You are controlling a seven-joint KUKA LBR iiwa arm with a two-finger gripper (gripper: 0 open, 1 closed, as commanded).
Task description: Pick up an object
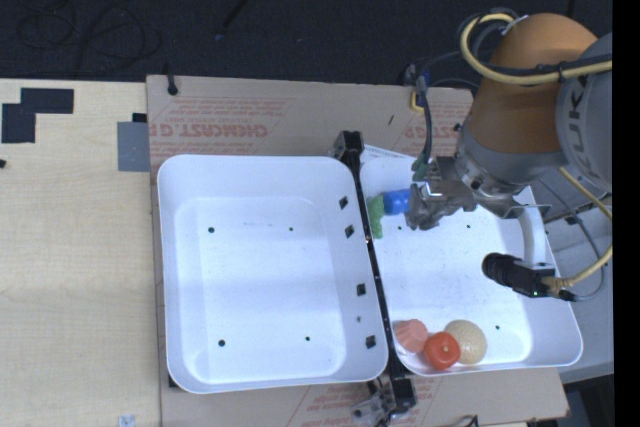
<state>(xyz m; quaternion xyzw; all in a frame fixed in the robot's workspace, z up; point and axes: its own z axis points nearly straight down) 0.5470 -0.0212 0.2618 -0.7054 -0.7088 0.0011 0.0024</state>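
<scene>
We see the gripper point(428, 211) low in the right bin point(500, 320), just beside a blue object point(395, 201) and a green one point(375, 216). We cannot tell how it is set.

The gripper point(428, 211) hides part of the blue object point(396, 201) beside it; whether its fingers are parted cannot be told, and the arm point(540, 95) is cut off at the right edge
</scene>
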